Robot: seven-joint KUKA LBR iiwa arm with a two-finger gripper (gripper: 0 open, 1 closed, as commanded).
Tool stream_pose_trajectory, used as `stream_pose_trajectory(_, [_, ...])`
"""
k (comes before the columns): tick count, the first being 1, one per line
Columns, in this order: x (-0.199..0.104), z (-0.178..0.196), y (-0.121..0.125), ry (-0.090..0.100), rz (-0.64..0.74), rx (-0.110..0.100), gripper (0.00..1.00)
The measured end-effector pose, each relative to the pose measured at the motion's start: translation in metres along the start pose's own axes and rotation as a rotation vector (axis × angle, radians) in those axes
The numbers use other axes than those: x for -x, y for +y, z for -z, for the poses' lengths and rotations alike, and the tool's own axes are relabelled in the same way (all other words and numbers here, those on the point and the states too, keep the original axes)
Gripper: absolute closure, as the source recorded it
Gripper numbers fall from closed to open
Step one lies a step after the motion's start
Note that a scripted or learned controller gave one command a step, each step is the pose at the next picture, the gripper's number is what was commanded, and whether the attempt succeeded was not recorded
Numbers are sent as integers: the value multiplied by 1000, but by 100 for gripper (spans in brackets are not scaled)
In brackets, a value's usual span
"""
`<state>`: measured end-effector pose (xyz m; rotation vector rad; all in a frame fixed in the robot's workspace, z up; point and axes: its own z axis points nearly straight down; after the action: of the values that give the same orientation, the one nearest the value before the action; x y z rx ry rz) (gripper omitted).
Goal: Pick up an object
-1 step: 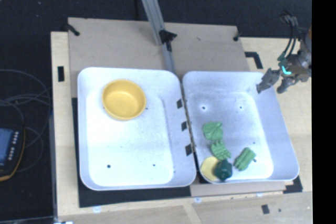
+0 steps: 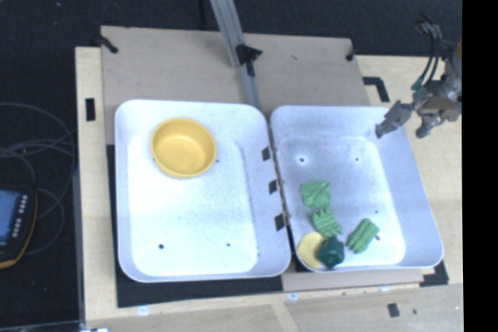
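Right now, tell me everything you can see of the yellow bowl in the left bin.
The yellow bowl is a small round dish, plain yellow all over, plastic by its look. It sits upright with its mouth up and holds nothing visible. It rests on the floor of the left bin, in the far left part, close to the rim but apart from it. Nothing else touches it.

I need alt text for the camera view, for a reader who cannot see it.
A gripper, fingers spread, hovers over the right bin's far right corner. Green objects cluster near that bin's front edge. The left bin holds a yellow bowl.
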<state>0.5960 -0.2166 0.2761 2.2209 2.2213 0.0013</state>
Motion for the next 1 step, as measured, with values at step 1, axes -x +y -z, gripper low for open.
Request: stream_pose_trajectory(1, [3, -43, 3, -1, -1, -4, 0])
